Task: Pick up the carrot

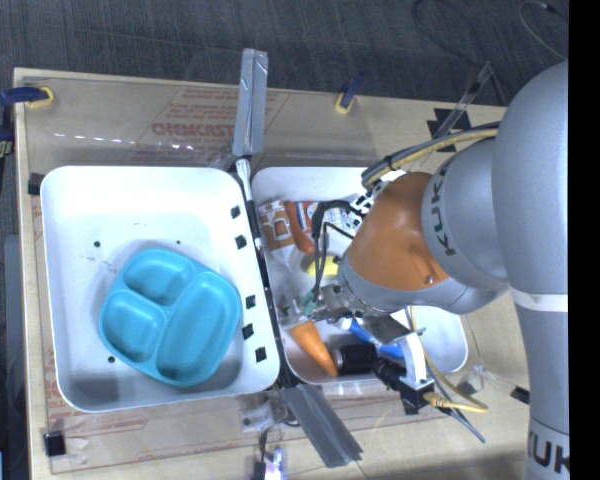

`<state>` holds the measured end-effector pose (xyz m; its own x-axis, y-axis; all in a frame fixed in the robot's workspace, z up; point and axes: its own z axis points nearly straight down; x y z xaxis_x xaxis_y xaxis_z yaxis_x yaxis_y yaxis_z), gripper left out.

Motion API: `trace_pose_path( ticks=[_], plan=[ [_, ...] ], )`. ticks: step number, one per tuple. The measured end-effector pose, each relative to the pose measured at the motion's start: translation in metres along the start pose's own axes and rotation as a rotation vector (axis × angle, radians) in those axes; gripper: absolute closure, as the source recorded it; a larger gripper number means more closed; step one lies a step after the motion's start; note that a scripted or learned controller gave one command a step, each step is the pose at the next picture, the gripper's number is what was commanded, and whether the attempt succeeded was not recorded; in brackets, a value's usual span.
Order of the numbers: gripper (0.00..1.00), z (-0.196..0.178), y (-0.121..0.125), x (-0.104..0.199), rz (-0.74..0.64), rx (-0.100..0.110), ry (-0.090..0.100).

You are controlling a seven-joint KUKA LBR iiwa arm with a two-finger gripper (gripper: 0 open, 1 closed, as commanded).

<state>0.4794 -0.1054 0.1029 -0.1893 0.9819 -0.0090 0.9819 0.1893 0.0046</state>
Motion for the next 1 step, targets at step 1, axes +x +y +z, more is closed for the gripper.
trace_pose_path(
  ticks=[1],
  plan=[
    [1.0, -0.0877, 0.0084, 0.056, 0.153, 0.011, 0.01]
  ],
)
